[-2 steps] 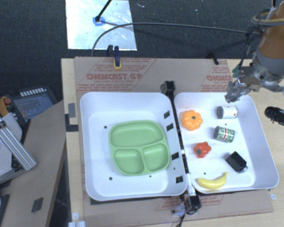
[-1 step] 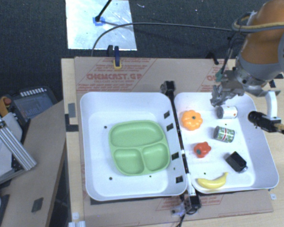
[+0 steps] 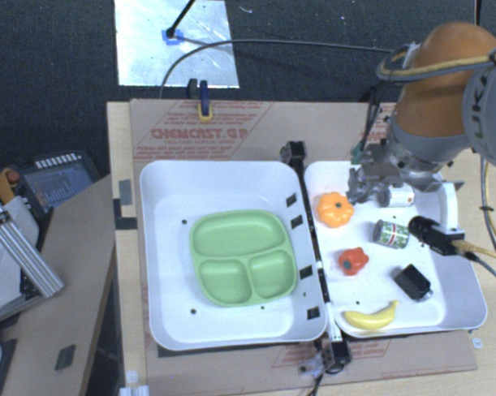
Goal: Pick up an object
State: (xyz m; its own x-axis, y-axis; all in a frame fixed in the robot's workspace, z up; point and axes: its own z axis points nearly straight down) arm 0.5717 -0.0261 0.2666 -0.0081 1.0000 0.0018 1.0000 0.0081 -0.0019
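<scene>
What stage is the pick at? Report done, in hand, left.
Done: the gripper has reached the right bin, beside the orange pumpkin. In hand: nothing visibly held. Left: the grasp and lift; pumpkin, red pepper, can, black block and banana all lie in the bin.

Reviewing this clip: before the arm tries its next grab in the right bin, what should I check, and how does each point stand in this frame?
1. Tool position: the tool hangs over the upper part of the right bin, beside the orange pumpkin: ok.
2. Tool carrying anything: cannot tell; its tip is dark and blurred.
3. Nearest target free: the pumpkin stands apart from the red pepper and the green can: ok.
4. Other picks reachable: banana and black block lie apart near the front: ok.
5. Clutter near the tool: a white object lies close under the wrist: not ok.
6. Left bin: holds the green divided plate, away from the arm: ok.
</scene>
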